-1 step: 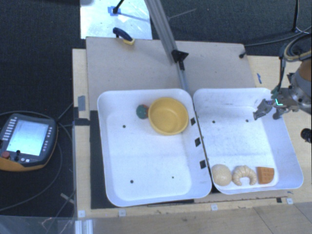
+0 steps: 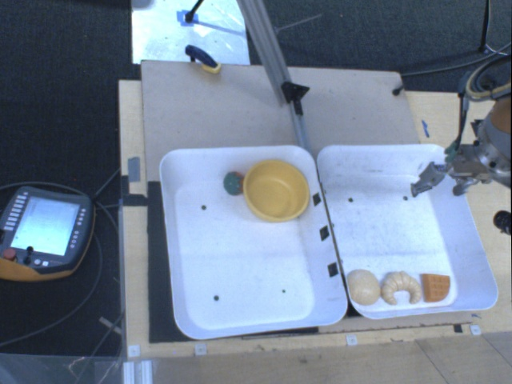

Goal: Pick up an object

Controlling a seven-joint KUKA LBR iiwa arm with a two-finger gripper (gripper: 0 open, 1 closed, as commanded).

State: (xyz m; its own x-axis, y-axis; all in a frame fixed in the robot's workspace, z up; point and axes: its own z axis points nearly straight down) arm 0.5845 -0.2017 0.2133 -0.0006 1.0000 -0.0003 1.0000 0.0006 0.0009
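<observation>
The camera view looks down at a slant on a pale wooden bench (image 2: 352, 102) that carries two shallow white plastic bins side by side. The left bin (image 2: 240, 294) holds a round yellow bowl (image 2: 276, 190) near its far edge, sitting upright with its open mouth upward, and a small dark green ball-like object (image 2: 233, 183) touches the bowl's left side. The right bin (image 2: 376, 214) has three small items lined up in a row along its near edge: a pale, rounded bun-shaped piece (image 2: 363, 286) at the left, a curved, cream-coloured croissant-shaped piece (image 2: 401, 287) in the middle just beside it, and an orange-brown wedge-shaped block (image 2: 435, 286) at the right, close against the croissant shape. The grey arm (image 2: 492, 154) comes in from the right edge, and its two-finger gripper (image 2: 436, 178) hangs over the far right part of the right bin, well apart from the row of three items. Two grey fingers point to the left and stand spread apart, with nothing between them. A grey metal pole (image 2: 268, 46) crosses the far part of the bench at a slant, ending at a black clamp. On the dark floor at the left lies a handheld control pendant with a lit screen (image 2: 42, 230).
</observation>
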